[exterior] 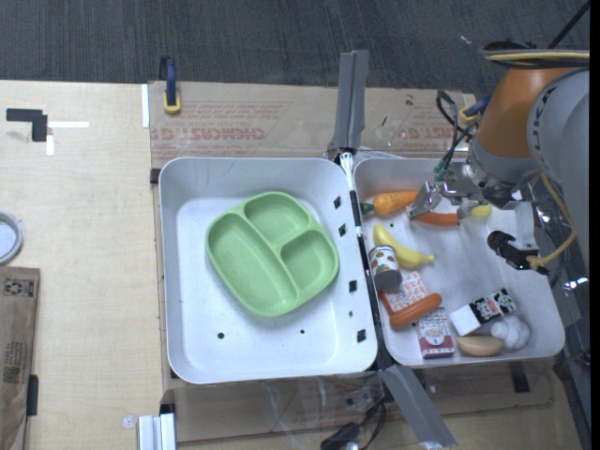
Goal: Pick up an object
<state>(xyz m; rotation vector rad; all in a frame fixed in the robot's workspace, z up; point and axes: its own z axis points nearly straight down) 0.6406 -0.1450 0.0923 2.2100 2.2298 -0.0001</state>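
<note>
Camera view: we see two white bins side by side on the bench. The left bin (178,279) holds a green divided plate (272,251) with three compartments, lying flat near the middle.

The right bin (544,340) holds the clutter. Along its far side: an orange carrot (394,201), then a second orange-red piece (436,219) just beside it (looks like another carrot or a pepper, we can't tell which). A yellow banana (401,247) lies below the carrot, and a small can (383,266) sits touching the banana's near side. Closer to us: a red sausage (414,310) on a printed card (405,293), a small red-and-white packet (434,334), a black-and-white box (484,311), a tan bread-like piece (480,346) and a white crumpled lump (511,330) in the near right corner.

The arm (525,120) comes in from the right, orange band over the bin's far right corner. The gripper (433,199) is low in the right bin, right at the orange-red piece and next to the carrot. We can't tell how it is set; too small and dark to resolve. Nothing is visibly lifted.
</note>
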